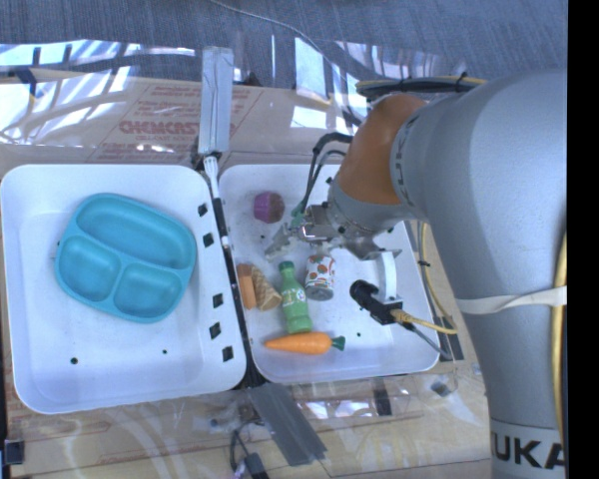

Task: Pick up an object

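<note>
On arm (509, 267): "KUKA" lettering.

Robotics lab, KUKA arm (479, 188), white bins (40, 367) on bench

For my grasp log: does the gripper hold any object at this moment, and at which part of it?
Nothing is held. The gripper hangs over the right bin, between the purple ball and the green bottle, with nothing between its fingers.

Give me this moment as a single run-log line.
gripper: over right bin, holding nothing | nearest: green bottle, can | blue tray: left bin
</note>
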`<state>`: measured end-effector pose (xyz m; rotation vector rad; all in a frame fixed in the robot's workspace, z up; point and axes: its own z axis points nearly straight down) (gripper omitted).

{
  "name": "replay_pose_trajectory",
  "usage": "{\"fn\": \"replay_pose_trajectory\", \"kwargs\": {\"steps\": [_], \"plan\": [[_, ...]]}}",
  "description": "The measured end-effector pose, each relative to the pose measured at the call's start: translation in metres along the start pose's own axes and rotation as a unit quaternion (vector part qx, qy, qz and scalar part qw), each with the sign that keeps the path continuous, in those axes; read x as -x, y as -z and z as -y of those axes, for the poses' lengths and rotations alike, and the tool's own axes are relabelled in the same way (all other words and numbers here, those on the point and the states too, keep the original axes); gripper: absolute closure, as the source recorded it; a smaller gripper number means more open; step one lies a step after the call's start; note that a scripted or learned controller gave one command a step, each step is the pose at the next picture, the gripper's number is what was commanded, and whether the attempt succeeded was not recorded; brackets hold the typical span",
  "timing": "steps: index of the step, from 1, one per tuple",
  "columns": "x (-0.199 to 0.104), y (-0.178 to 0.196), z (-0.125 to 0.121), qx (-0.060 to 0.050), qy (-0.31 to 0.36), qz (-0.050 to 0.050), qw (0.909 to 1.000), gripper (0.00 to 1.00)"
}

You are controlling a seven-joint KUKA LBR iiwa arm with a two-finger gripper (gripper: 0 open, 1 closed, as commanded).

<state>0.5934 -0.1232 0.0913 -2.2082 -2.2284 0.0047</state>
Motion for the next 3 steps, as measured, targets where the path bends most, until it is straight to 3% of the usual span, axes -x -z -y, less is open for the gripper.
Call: {"fn": "replay_pose_trajectory", "kwargs": {"steps": [1, 2, 3], "plan": [[-0.029, -0.001, 0.036, 0.0, -0.001, 0.0, 1.0, 0.0], [-0.029, 0.009, 0.036, -0.002, 0.001, 0.0, 1.0, 1.0], [-0.095, 0.103, 0.01, 0.005, 0.002, -0.001, 1.0, 1.0]]}}
